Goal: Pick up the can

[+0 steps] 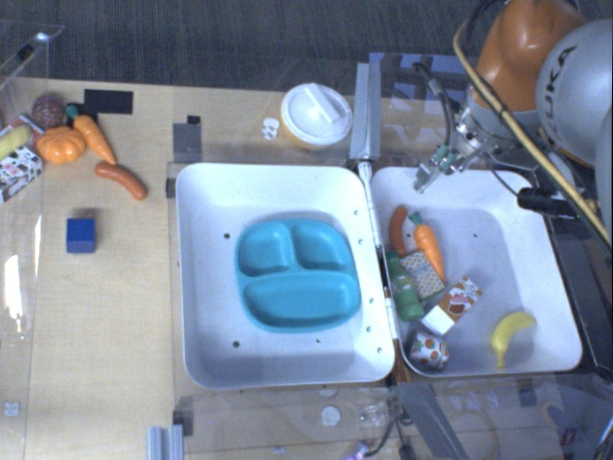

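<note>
The can (428, 351), a short round tin with a patterned top, stands at the front left corner of the right bin (498, 220). My gripper (436, 166) hangs over that bin's back left corner, well behind the can and apart from it. Nothing shows in the gripper.
Between gripper and can lie a sausage (397, 226), a carrot (428, 246), a green bottle (406, 290), a patterned packet (421, 269) and a small box (452, 306). A banana (510, 335) lies front right. The left bin (206, 286) holds a blue divided tray (299, 273). A white lid (317, 113) sits behind the bins.
</note>
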Motion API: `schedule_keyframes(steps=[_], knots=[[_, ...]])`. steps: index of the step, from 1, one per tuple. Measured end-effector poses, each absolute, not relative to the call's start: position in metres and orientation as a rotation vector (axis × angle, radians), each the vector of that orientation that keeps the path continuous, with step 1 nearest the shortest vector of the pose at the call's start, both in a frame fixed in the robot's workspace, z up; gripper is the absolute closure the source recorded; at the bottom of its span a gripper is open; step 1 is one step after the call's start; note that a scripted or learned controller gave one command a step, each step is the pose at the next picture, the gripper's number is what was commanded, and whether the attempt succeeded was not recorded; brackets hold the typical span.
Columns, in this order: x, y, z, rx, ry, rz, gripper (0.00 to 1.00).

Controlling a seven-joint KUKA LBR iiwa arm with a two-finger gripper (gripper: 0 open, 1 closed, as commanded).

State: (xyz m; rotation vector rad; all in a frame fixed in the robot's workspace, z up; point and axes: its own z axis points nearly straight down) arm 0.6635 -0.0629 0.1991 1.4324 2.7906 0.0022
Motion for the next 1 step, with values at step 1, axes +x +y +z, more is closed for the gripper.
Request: schedule_keyframes(steps=[1], knots=[[0.6516,-0.0287,0.2459,1.477,2.765,0.006,1.00]])
